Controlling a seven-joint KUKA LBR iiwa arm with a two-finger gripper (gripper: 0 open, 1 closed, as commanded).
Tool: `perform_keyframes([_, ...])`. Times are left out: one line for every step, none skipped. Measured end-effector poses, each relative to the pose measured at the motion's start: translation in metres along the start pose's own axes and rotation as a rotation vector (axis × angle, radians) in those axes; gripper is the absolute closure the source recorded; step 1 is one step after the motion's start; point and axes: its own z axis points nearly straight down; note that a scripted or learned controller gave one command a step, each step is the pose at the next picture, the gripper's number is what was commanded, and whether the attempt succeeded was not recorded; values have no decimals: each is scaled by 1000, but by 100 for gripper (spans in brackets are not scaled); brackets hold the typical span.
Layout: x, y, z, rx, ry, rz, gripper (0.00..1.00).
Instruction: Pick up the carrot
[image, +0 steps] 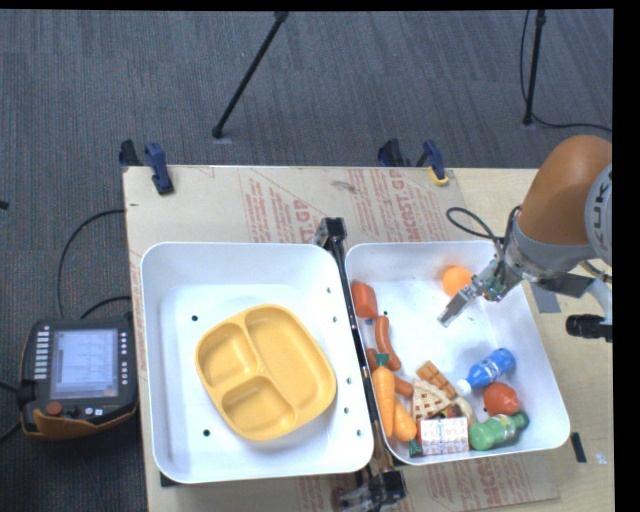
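Our hand (458, 305) hangs with nothing in it, fingers a little apart, over the right bin (548, 385). The carrot (384, 398) lies by the left wall (toys squeezed all around), so we might pinch a sausage (385, 345) instead.

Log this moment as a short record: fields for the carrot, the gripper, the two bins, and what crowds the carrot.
carrot: lies lengthwise along the left wall of the right bin, near its front
gripper: above the right bin's middle, back and to the right of the carrot, nothing between its fingers
right bin: holds the carrot and a pile of toy food
left bin: holds a yellow divided plate
crowding: sausages behind the carrot, waffle beside it
orange ball: just behind the gripper
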Motion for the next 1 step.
perform_keyframes([-17, 18, 34, 1, 0, 253, 0])
